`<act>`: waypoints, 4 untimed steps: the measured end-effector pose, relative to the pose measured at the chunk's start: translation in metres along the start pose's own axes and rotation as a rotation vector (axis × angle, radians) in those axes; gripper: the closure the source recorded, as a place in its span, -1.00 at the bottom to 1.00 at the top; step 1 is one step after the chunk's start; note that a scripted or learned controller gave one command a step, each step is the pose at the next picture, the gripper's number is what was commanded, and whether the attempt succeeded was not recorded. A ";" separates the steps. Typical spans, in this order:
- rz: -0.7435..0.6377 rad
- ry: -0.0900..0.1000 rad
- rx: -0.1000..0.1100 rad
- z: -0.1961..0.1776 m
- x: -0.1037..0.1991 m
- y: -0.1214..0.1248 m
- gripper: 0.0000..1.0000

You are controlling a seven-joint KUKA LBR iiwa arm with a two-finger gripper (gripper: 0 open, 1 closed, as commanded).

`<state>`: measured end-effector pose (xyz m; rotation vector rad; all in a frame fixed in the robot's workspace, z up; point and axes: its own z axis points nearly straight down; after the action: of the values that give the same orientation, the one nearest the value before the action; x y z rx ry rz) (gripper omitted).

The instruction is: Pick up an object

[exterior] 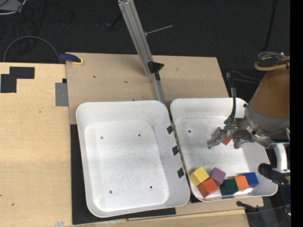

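My gripper (226, 139) hangs over the middle of the right bin (201, 109), above its floor. A small red block (228, 141) shows between the two grey fingers, which stand closed on it. Along the bin's near edge lie a yellow block (200, 175), a purple block (218, 175), a second red block (207, 187), a green block (229, 187), an orange block (242, 181) and a blue block (251, 178), packed close together. The grey arm with its orange band comes in from the right.
The left bin (94, 122) lies beside the right one, with black clips along the shared rim. A slanted aluminium bar (139, 41) rises from behind the bins. Bare wooden bench lies behind and to the left.
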<state>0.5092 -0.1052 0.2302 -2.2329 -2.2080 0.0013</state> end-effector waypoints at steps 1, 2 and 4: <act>0.004 0.000 0.000 -0.010 -0.001 0.000 1.00; 0.006 0.000 0.000 -0.019 -0.002 0.000 1.00; -0.011 0.000 0.003 -0.007 0.084 0.009 -1.00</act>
<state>0.5190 -0.0215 0.2375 -2.2186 -2.2190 0.0042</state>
